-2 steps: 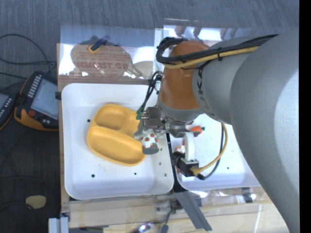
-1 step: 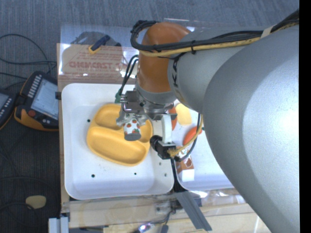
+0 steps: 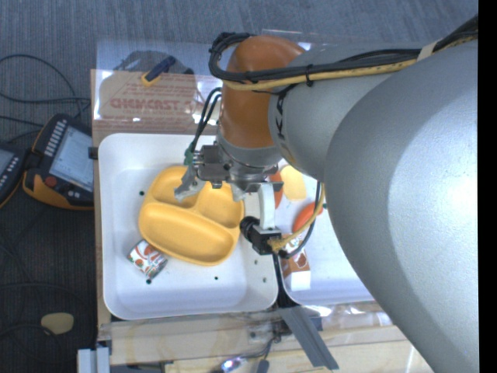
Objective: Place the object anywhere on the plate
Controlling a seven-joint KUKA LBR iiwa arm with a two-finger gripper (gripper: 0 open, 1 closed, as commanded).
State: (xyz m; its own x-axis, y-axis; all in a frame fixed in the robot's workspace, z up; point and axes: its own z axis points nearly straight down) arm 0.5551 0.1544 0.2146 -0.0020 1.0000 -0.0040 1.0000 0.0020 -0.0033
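tool (image 3: 203, 179) is being hovered over yellow plate (image 3: 190, 231) | grip state cannot be told | small can (image 3: 147, 259) lying at plate's 8 o'clock | risk: plate being nudged, object missing it

Yellow plate (image 3: 186, 235): smooth plastic is suggested, with a soft satin sheen along the rim. Left bin (image 3: 116, 208): white, smooth, moulded plastic is seen, faintly glossy on the walls. Small can (image 3: 147, 258): a printed paper label is noted, red and white, over what looks like metal. Arm (image 3: 388, 154): a grey, smooth, semi-matt painted shell is observed; the orange band (image 3: 252, 92) is glossier, with highlights. Gripper (image 3: 203, 179): bare dull metal is seen. Cables (image 3: 342, 62): black rubbery sheathing, matt. Cardboard (image 3: 144, 99): brown, matt, printed in red. Floor (image 3: 62, 22): grey carpet, rough woven texture.
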